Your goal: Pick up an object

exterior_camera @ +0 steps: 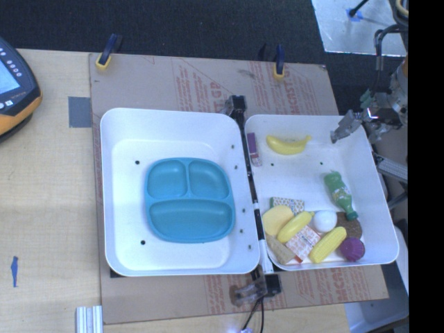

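Robotics lab test station. A cardboard sheet (208, 82) is clamped to a wooden counter (48, 207) by spring clips (106, 53). A yellow teach pendant (14, 89) is laid at the counter's edge.

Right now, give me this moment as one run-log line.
gripper: over right bin's far-right corner | holding: nothing seen | nearest: banana | blue tray: left bin
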